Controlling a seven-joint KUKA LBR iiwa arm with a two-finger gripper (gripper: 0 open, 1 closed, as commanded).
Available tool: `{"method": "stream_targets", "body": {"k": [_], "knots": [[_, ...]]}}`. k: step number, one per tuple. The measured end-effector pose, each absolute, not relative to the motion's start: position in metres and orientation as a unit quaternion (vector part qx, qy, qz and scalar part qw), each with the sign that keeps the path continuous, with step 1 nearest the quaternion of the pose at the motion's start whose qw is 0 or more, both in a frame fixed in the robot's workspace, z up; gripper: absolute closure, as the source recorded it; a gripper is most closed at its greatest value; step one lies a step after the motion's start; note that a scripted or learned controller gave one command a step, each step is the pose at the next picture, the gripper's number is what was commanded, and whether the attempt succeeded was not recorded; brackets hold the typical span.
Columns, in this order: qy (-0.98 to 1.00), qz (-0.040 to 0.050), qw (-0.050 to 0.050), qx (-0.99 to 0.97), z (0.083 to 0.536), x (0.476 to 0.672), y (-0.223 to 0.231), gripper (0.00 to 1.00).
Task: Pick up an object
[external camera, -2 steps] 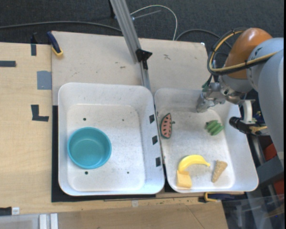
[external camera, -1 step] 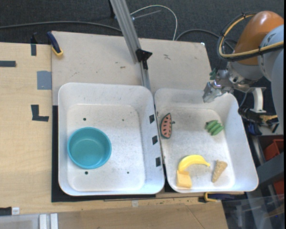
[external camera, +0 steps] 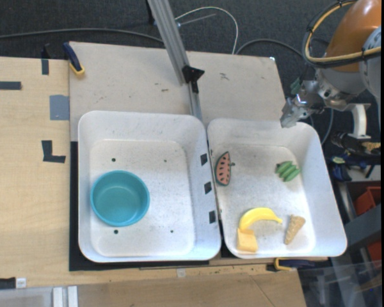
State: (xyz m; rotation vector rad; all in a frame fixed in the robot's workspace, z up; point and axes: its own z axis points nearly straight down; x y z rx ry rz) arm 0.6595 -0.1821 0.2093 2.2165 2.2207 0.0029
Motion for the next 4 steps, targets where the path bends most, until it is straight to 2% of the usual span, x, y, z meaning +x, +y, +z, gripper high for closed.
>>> {"method": "stream_targets", "body": {"k": [1, 2, 4], "knots": [[0.709, -0.0002, -0.001, 0.705, 0.202, 0.657, -0.126, 1.0], [0.709, 0.0005, -0.001, 0.705, 0.215, 0.65, -0.073, 1.0], [0.709, -0.0005, -0.001, 0.705, 0.207, 0.65, 0.029, 1.0]]}}
